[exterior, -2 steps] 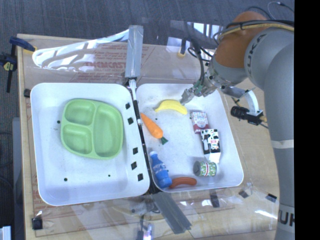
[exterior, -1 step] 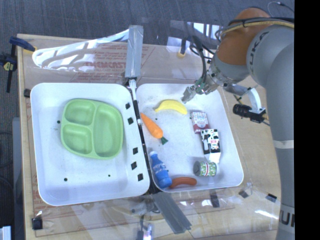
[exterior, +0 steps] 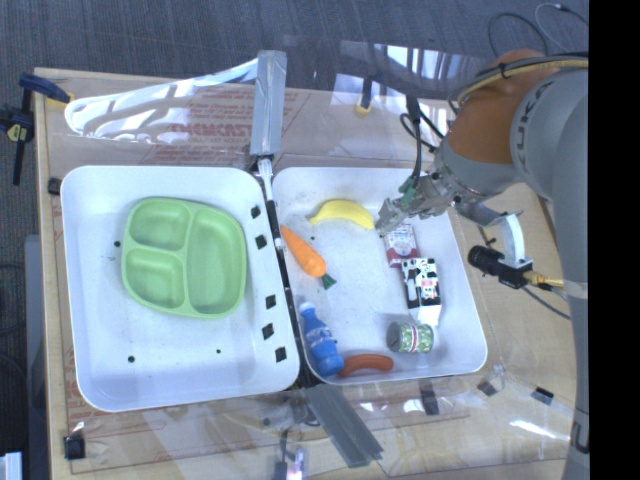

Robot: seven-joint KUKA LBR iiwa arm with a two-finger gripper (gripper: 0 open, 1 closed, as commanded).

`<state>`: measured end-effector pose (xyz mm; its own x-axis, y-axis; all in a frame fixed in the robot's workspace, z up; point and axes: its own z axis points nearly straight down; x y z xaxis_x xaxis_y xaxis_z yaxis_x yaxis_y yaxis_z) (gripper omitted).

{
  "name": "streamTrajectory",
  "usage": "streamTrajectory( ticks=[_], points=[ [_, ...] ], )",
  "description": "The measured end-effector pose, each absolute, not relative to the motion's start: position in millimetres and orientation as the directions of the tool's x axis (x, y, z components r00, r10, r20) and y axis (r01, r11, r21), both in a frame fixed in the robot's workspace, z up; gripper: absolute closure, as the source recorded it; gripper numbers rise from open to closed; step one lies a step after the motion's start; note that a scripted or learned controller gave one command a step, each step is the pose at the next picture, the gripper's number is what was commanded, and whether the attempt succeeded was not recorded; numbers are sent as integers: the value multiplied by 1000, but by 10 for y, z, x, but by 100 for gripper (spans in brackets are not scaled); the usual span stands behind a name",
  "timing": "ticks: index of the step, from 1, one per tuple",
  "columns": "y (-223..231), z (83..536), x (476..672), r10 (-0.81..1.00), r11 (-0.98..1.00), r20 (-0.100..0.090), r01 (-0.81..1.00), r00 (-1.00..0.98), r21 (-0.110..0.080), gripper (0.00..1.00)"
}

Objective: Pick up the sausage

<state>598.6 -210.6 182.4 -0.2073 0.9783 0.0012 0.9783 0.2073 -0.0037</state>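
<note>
While the gripper [exterior: 392, 211] hangs over the right bin [exterior: 462, 320] nr the banana [exterior: 341, 212], finger state can't be told. Sausage [exterior: 366, 365] lies at bin's front edge, long axis running left-right, touching the blue bottle [exterior: 319, 339], beside the can [exterior: 411, 337].

The sausage [exterior: 366, 364] is a small reddish-brown link, smooth and slightly glossy, with rounded ends. It lies flat on its side in the lower middle of the frame, a little right of centre, on the floor of the right-hand white bin [exterior: 462, 313] close to that bin's lower rim. Its long axis runs nearly left to right across the picture, the right end tipped very slightly upward. Nothing grips it or rests on top of it.
</note>
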Motion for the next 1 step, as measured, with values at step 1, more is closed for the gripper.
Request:
streamTrajectory(
  ticks=[1],
  points=[
    [-1431,1322,5595,992,128,1,992,-128,-5,100]
  ],
)
